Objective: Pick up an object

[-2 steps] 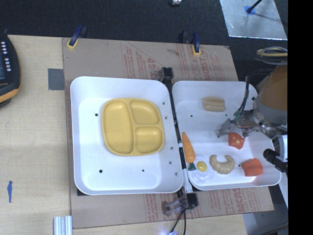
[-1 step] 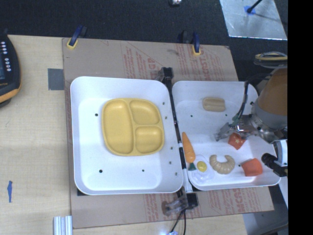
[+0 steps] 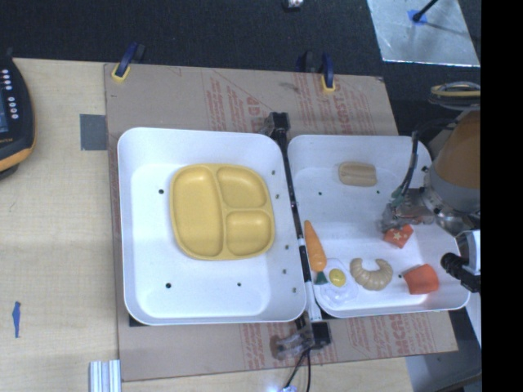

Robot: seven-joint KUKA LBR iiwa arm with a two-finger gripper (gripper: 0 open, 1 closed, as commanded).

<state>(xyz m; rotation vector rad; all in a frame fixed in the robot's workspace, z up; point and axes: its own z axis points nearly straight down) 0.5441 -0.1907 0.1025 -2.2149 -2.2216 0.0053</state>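
Observation:
In the right bin [image 3: 327, 158] lie a tan bread piece [image 3: 357, 173], an orange carrot [image 3: 315, 245] along the left wall, a fried egg toy [image 3: 336, 279], a beige croissant [image 3: 372, 273], a red-orange block [image 3: 422, 278] and a small red strawberry-like piece [image 3: 399, 236]. My gripper [image 3: 399, 219] hangs low at the right side of this bin, directly over the small red piece, which shows just below its tip. Whether the piece sits between the fingers cannot be made out.
The left bin [image 3: 139, 219] holds a yellow divided plate [image 3: 221, 210]. Blue and yellow clamps [image 3: 328, 73] pin the cardboard base at the back. A black and orange pendant [image 3: 12, 113] rests at the far left. The arm's body [image 3: 458, 162] overhangs the right bin's right edge.

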